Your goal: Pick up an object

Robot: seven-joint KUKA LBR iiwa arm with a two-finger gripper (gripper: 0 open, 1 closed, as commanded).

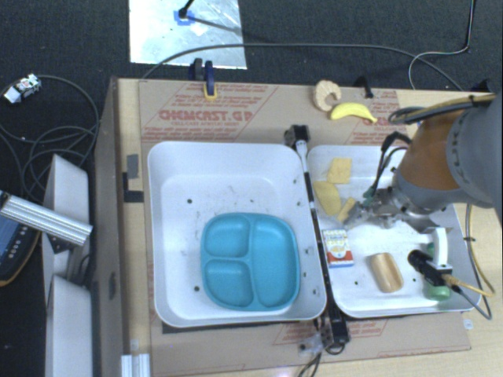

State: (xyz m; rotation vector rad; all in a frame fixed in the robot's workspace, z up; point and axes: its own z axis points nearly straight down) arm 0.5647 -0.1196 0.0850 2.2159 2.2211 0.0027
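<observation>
I'm seeing the tool [363, 207] hovering in the right bin [448, 309], just beside yellow pieces [330, 199]; can't tell its grip. Carton [337, 247], cylinder [385, 272] lying nearby.

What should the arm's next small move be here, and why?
Probably a short drop straight down onto the yellow pieces. The gripper sits low in the right bin, right beside them, and nothing shows between its tips. The small carton and the tan cylinder lie further toward the bin's near edge, so they are the longer reach.
</observation>
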